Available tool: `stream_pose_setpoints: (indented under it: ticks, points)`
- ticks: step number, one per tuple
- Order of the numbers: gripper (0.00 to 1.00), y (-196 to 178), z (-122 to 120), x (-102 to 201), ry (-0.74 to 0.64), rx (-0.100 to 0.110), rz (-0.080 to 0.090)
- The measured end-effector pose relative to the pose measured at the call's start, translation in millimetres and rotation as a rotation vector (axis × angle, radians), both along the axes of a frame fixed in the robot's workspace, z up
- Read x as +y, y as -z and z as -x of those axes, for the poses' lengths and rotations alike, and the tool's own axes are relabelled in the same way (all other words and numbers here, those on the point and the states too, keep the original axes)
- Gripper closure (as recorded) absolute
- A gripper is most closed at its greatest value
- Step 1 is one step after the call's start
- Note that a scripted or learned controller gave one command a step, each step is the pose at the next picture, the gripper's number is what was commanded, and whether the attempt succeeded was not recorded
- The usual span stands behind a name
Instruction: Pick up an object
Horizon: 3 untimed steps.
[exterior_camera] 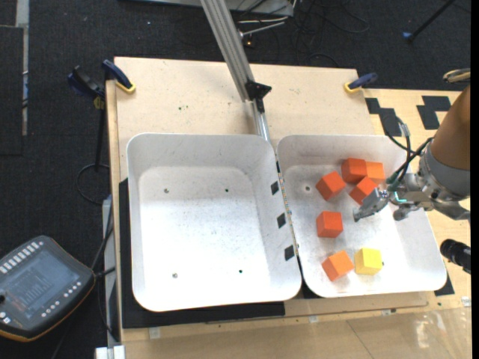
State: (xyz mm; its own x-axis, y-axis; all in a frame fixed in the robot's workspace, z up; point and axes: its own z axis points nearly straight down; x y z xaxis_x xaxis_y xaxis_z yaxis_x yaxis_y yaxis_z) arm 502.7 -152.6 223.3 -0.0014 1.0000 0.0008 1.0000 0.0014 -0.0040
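A wooden board [202, 96] on a dark floor [60, 126].
Blue clamps [112, 73] grip the board's back corners; a grey screen box [37, 286] lies left of it.

Two bins sit side by side mid-frame, the left bin [198, 223] holding nothing while the right bin [419, 264] holds six blocks: a cluster of four [353, 179] toward its upper part, one block [329, 224] below them, and a pair [352, 263] nearest the lower edge.

bright even overhead light | soft shadows | sharp focus
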Motion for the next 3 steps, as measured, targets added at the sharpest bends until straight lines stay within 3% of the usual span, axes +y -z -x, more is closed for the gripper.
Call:
stream_pose_setpoints:
  ticks: [1,3]
  points:
    - [0.0,-2,-1,0,0.002,-0.004,0.001]
    - [0.0,111,-1,11,0.002,0.001,-0.001]
